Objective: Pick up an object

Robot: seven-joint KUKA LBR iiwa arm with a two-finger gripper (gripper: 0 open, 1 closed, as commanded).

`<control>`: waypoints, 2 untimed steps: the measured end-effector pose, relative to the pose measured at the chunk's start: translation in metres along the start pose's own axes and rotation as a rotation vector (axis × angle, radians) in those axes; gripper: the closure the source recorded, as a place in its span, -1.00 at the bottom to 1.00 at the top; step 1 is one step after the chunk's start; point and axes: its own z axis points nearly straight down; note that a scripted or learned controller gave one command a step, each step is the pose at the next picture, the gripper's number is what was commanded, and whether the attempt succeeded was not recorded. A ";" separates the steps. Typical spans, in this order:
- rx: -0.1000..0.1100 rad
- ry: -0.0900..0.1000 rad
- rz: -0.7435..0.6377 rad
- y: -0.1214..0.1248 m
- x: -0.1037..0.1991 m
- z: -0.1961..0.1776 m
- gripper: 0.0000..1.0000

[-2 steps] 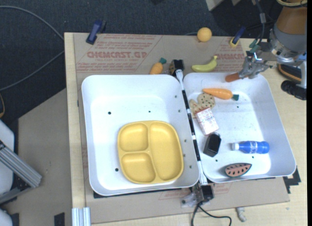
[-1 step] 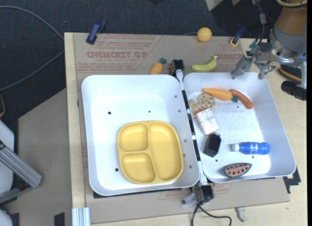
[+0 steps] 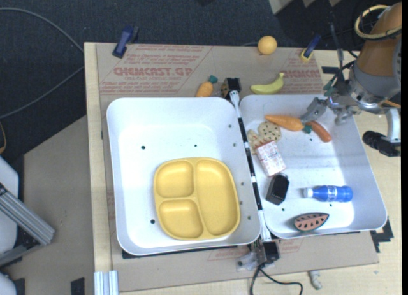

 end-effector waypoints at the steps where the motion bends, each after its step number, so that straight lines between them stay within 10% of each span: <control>1: -0.010 0.003 -0.002 0.018 -0.018 0.050 -1.00; 2: -0.017 -0.003 -0.004 0.020 -0.019 0.039 1.00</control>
